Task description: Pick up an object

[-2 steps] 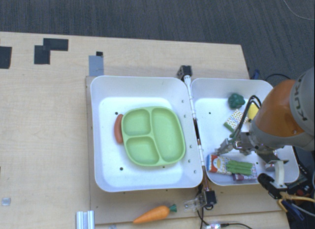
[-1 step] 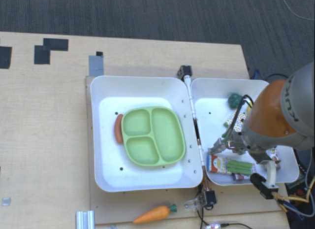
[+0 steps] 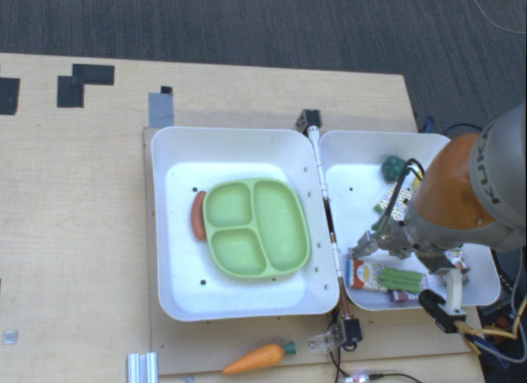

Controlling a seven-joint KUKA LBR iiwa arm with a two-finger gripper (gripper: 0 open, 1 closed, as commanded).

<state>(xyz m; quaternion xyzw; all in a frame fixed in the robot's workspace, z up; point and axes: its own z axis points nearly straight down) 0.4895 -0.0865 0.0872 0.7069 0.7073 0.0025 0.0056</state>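
My gripper (image 3: 362, 251) hangs low in the right bin (image 3: 346, 159), just above a green-and-red packet (image 3: 387, 277) on the bin floor, likely lining up a grab; finger spread unclear.

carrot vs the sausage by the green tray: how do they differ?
The carrot lies on the bare bench below the bins; the sausage sits inside the left bin, against the green tray. The carrot is orange with a green top; the sausage is reddish. Both are elongated toy foods.

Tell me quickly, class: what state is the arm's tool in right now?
Tool: low in the right bin, beside the packet; open or shut cannot be told.
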